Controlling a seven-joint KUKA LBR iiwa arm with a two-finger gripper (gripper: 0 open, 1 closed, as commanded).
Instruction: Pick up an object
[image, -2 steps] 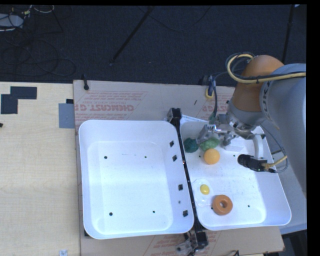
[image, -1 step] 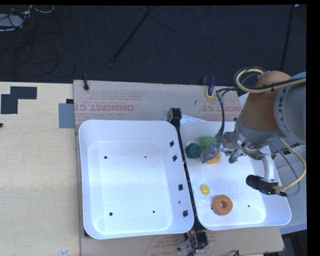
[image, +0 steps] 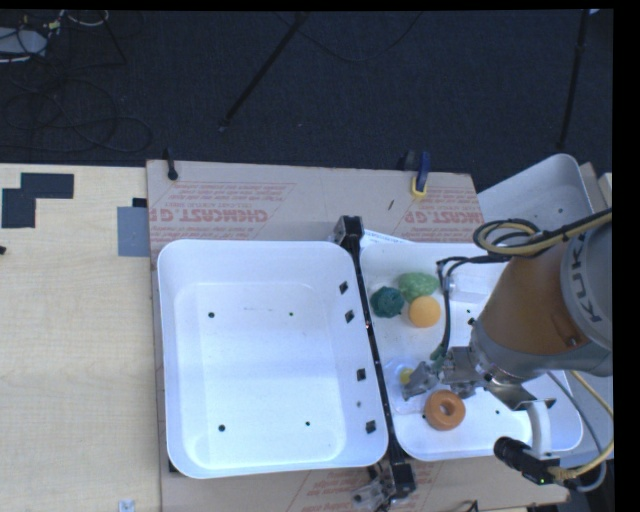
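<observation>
Arm (image: 545, 300) hides much of the right bin (image: 420, 445); pincer (image: 425, 378) grip unclear beside an orange ring (image: 445, 410).

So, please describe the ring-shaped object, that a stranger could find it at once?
Look in the right bin, on the side where the arm reaches in. Near that bin's front edge, just below the tool, lies the orange ring. It has a hole in its middle, unlike the orange ball and the two green lumps farther back.
</observation>
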